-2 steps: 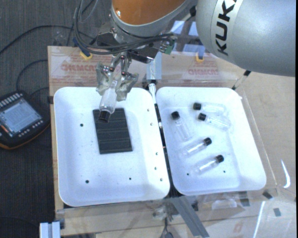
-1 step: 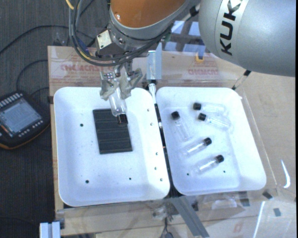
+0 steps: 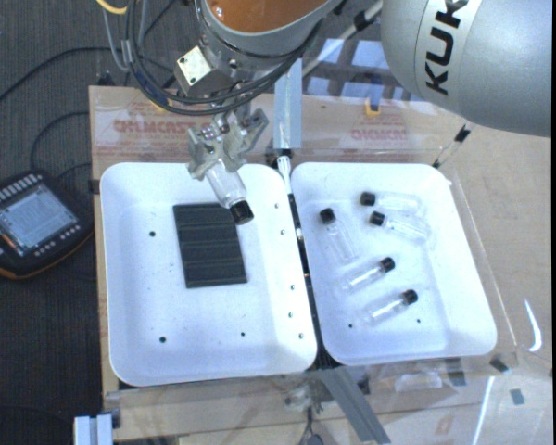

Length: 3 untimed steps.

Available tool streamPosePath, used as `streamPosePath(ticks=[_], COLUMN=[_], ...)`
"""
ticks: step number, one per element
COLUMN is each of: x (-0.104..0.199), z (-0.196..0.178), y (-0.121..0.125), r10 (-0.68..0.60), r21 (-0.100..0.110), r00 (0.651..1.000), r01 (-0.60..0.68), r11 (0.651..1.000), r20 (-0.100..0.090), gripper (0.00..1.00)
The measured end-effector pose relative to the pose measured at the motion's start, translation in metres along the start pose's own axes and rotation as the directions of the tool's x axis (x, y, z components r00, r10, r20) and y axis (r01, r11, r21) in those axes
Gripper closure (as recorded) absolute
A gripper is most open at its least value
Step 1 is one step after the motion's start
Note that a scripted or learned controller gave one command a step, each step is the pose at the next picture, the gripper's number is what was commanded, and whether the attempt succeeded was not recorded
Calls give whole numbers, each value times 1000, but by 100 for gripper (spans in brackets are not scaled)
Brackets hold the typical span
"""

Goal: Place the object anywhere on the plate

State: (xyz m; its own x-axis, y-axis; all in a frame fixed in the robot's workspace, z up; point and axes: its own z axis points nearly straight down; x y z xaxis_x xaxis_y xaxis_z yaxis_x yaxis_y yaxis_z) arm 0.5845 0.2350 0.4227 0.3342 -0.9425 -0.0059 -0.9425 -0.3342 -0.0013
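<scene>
Nearest the camera in the right bin (image 3: 463, 336) lie five clear vials with black caps, scattered and apart from one another; the closest (image 3: 392, 306) lies on its side by the front wall. In the left bin (image 3: 130, 341) a dark ribbed plate (image 3: 209, 245) lies flat. Just above its far right corner hangs a sixth vial (image 3: 230, 193), tilted with its black cap down and close over the plate's edge. The gripper (image 3: 221, 156) has its jaws closed on the upper, clear part of this vial. It looks light, stiff, smooth and probably slippery; being round, it would likely roll once released. Mid-body across the tube seems the sound hold. The table shows beyond.
</scene>
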Motion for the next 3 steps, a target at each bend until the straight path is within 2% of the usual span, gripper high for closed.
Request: streamPosePath(ticks=[1,2,3], x=[-4,-15,-13], z=[-11,-11,-10], y=[12,42,37], r10=[-243,-581,-847], r21=[-1,-3,-3], r00=[970,814,531], r01=[243,581,847], r11=[970,814,531], r20=[0,2,5], gripper=[100,100,100])
